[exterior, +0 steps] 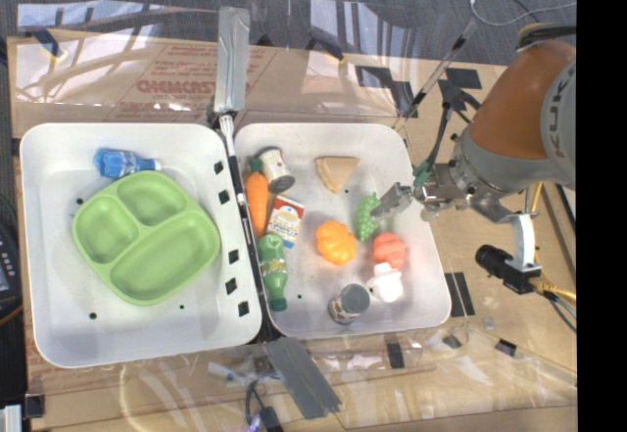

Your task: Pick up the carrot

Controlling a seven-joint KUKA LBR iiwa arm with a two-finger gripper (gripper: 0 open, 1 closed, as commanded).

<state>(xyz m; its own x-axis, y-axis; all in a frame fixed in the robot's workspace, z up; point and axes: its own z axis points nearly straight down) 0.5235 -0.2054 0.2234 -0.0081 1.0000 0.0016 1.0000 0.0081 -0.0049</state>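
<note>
Bench (509, 361) w/ two white bins; carrot (257, 202) in rt bin; claw (394, 200) state unclear.

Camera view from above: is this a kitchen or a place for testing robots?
Probably a robot test bench, not a kitchen. A robot arm reaches over two white bins, the food like the carrot looks like toys, and cardboard and tape cover the bench.

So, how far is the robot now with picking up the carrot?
Nothing looks done yet: the carrot lies flat in the right bin, by its left wall, next to the small carton. In hand is the approach at most: the gripper is over the bin's right side, near the green grapes, apart from the carrot. Left to do: cross the bin, grasp the carrot, lift it.
</note>
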